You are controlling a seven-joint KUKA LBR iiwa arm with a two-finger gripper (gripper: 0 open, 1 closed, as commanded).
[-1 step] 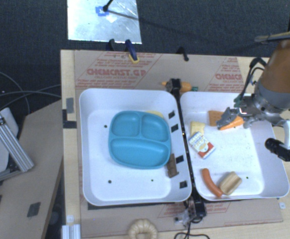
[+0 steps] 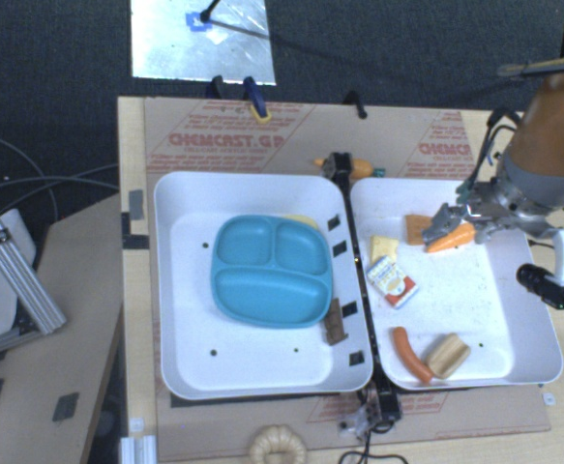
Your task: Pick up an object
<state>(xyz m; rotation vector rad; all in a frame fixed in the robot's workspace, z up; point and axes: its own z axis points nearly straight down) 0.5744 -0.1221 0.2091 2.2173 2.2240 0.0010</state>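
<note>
The arm point(image 2: 543, 162) is grey with a broad orange band above the wrist and dark cables alongside.

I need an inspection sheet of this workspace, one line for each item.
Surface: two white bins side by side on a board.
Job's things: orange carrot between the claw's fingers; sausage, bread piece, packet, yellow block, orange slab in the right bin.
Clutter: blue divided plate and a brown piece in the left bin.
Claw: shut on the carrot, over the right bin.
Cables: black cables at left.
Surroundings: dark floor, shiny sheet behind.
</note>
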